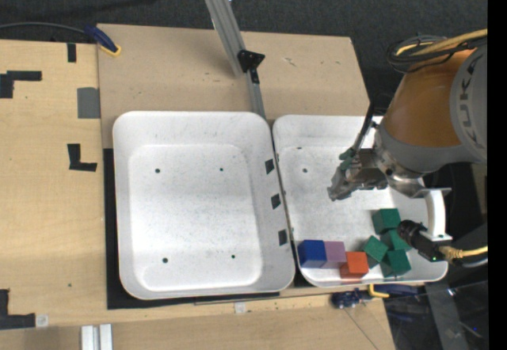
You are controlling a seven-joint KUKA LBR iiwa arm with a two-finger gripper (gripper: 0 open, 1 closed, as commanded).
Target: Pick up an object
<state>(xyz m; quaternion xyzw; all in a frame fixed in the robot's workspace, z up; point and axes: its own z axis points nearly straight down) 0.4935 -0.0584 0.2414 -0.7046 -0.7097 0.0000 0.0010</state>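
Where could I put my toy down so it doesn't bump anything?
The left bin has a bare floor from wall to wall. In the right bin, the far end beside the hand is free. Its near end is crowded: blue block, purple block, orange block and green blocks.

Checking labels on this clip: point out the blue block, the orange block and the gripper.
blue block [312, 252], camera view, its top face.
orange block [355, 264], camera view, its top face.
gripper [341, 189], camera view, at its fingertips.
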